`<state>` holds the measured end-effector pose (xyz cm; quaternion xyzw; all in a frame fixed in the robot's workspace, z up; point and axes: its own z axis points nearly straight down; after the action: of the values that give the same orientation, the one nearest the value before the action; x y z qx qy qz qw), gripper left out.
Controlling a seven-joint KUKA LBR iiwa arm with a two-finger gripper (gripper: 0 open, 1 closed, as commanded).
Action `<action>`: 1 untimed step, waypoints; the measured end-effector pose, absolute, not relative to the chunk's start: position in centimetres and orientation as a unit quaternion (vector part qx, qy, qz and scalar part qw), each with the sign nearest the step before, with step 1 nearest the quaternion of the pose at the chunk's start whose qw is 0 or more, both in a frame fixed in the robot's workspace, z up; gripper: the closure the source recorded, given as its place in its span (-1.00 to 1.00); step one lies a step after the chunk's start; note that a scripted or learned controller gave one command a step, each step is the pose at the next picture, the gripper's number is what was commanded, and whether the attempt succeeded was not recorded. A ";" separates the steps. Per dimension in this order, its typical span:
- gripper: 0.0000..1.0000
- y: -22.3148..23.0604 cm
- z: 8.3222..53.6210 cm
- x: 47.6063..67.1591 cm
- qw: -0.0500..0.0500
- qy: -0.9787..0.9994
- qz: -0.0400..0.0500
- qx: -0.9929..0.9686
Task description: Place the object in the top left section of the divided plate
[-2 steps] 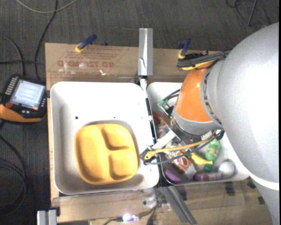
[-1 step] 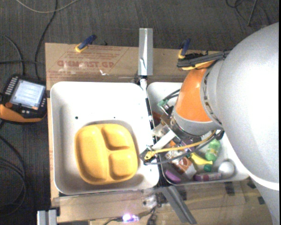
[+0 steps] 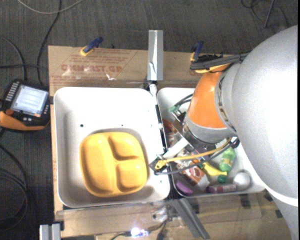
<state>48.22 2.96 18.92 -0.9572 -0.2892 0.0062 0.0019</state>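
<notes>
The arm, nearest the camera, fills the right side of the view as a large grey body with an orange band above the wrist. It reaches down over the right bin. The wrist hides the gripper, so whether it is spread, closed or clamped on anything cannot be told.

The right bin holds a cluster of small items beneath the wrist, including a green bottle, a yellow piece, a purple marker-like item and a white rounded object. Which of these is the task object cannot be told.

The left bin holds the yellow divided plate, lying flat in its lower half. All three plate sections are bare.

A handheld control pendant lies on the floor to the left of the bench.
</notes>
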 end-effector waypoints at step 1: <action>1.00 4.9 20.7 48.3 0.001 -0.338 0.003 -0.941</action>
<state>48.31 4.86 20.67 -0.9412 -0.3379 0.0026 0.0014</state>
